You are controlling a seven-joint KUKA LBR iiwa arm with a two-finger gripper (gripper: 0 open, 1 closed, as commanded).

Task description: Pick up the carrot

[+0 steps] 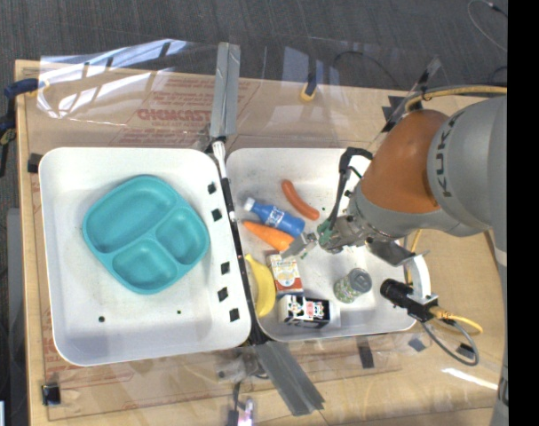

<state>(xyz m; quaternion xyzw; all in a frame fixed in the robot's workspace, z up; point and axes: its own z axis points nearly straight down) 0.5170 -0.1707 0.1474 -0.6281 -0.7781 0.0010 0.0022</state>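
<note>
Your arm (429, 171) reaches in from the right, bent low over the right bin (327, 162). Tool (306, 240) sits just beside the carrot (267, 233). Can't tell its grip state.

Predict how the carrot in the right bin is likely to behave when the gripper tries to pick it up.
The carrot looks like a smooth, tapered plastic toy, so it is probably stiff, light and a bit slippery. Its round body may roll or slide out sideways. The blue bottle lies close beside it, so a nudge could shift both.
</note>
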